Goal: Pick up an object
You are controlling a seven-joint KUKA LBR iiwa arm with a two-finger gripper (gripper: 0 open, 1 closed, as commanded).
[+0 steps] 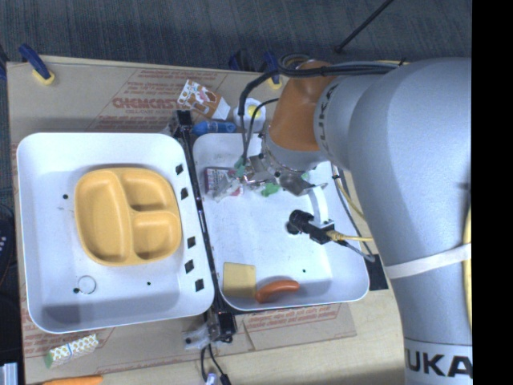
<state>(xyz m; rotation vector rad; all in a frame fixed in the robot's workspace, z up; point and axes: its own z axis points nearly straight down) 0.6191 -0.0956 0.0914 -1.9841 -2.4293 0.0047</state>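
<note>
A: Position of gripper [258, 175]? 
B: Low over far end of right bin [345, 283], under orange wrist band. Crinkled clear wrapper [218, 180] lies just beside it, toward the divider; green bits at the tip.
A: Grasping anything?
B: Cannot tell; tip is a blur.
A: Other items?
B: Tan foam-like block [239, 278] and glossy orange sausage shape [277, 289] at near edge, well apart from gripper. Yellow moulded compartment tray [128, 213] in left bin [40, 239].
</note>
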